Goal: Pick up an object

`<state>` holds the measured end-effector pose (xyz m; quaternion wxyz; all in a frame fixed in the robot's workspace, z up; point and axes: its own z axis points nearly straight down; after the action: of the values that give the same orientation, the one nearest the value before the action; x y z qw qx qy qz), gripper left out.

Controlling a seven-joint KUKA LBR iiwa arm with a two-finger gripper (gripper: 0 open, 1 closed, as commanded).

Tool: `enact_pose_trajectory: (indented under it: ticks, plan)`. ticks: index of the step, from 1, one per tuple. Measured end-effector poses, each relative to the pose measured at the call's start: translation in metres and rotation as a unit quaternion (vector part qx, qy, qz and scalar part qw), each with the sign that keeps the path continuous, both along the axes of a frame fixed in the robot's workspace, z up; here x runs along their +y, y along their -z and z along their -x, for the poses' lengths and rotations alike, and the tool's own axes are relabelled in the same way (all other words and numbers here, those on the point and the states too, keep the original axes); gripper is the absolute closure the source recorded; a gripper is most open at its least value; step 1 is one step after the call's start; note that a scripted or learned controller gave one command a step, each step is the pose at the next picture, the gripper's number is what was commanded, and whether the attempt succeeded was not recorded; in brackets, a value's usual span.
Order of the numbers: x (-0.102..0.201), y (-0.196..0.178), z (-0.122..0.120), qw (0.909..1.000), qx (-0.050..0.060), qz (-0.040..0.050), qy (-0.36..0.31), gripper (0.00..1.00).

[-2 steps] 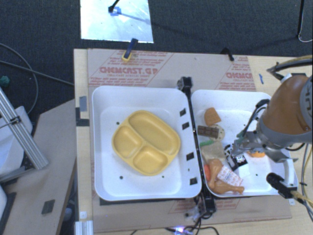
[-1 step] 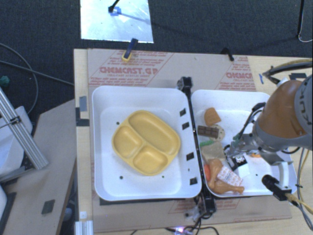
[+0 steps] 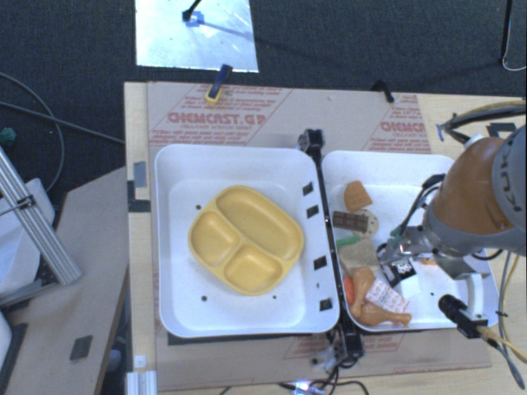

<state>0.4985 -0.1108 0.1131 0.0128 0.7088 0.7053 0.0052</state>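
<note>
Several toy foods lie in the right bin (image 3: 428, 189): an orange bread-like piece (image 3: 356, 194), a brown chocolate bar (image 3: 349, 219) on a pale disc, a thin green piece (image 3: 347, 240), an orange-red piece (image 3: 350, 287), a white and red packet (image 3: 384, 294) and a tan drumstick (image 3: 382, 313). My gripper (image 3: 398, 265) reaches in from the right and hangs low over the middle of this bin, just above and to the right of the packet. Nothing can be made out in its grasp.
The left bin (image 3: 177, 179) holds a yellow divided plate (image 3: 245, 239). Black clips (image 3: 313, 212) run along the divider between the bins. The grey and orange arm (image 3: 478, 200) covers the right bin's right side. A black part (image 3: 458, 314) juts over the near right rim.
</note>
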Motion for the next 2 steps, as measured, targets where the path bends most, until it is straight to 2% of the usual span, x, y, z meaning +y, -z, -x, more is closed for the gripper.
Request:
enact_pose_trajectory:
  ticks: [2]
  plan:
    - [-0.0016,-0.0169,-0.0034,1.0000,-0.001,-0.0007,0.000,1.00]
